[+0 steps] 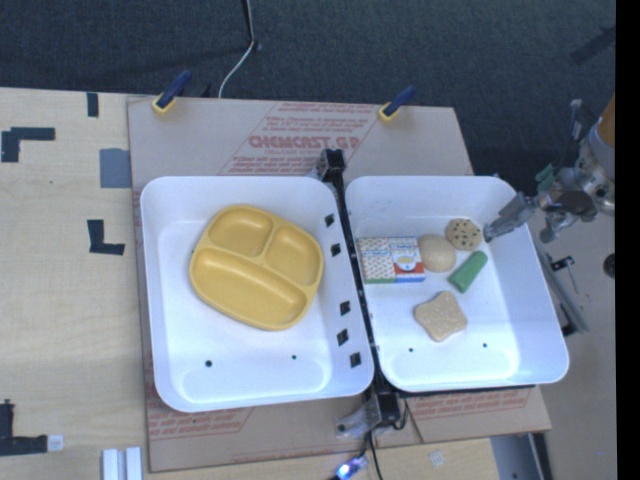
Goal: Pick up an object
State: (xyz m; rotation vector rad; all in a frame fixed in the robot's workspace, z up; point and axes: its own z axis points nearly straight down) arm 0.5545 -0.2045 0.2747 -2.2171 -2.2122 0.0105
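The gripper is hanging over the right rim of the right bin, reaching in from the arm at the edge of the view, and its two fingers are standing apart with nothing between them. Just beside the lower finger's tip, toward the bin's middle, a round speckled cookie is lying, touching a pale round bun. Below the cookie a green block is resting at a slant. Farther from the gripper, a small printed box is lying near the bin's inner wall, and a tan slice of toast is sitting nearer the front. Well apart, in the left bin, a yellow divided plate is lying.
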